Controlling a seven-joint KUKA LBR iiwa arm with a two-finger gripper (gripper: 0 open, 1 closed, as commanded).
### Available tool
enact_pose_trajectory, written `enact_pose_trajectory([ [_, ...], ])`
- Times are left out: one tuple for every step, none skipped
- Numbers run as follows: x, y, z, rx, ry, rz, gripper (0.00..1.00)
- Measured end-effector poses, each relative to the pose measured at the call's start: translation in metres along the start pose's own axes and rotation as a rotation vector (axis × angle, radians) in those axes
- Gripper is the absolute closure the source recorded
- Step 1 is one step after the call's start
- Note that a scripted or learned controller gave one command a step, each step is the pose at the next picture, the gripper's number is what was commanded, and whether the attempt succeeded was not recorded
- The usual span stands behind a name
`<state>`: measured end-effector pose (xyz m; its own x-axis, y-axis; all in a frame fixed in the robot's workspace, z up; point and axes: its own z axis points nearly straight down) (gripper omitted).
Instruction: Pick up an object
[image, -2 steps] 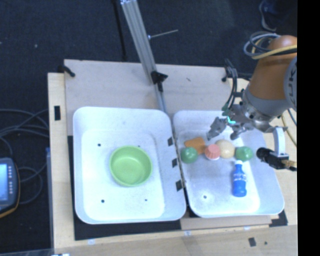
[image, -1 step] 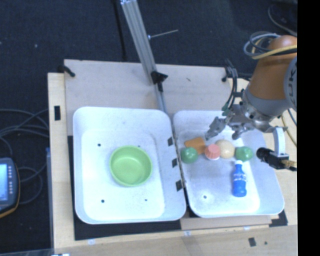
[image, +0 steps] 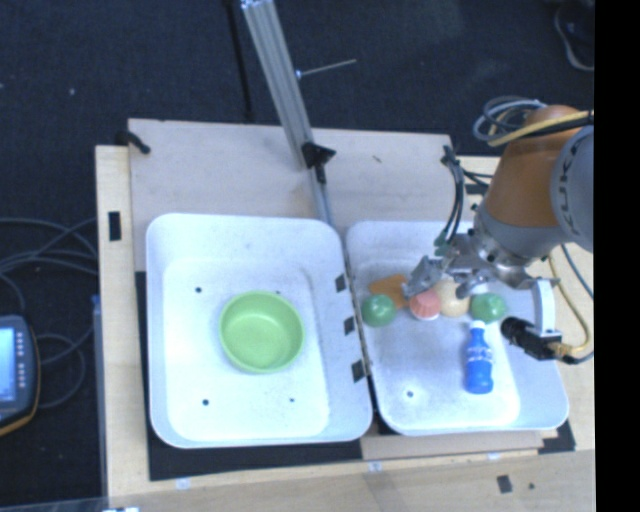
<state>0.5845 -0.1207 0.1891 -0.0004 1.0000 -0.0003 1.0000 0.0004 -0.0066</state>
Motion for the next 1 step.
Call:
enact_pose_trajectory([
  [0.0025, 0.0032, 0.0604, -0.004, -0.003, 0.002, 0.0],
])
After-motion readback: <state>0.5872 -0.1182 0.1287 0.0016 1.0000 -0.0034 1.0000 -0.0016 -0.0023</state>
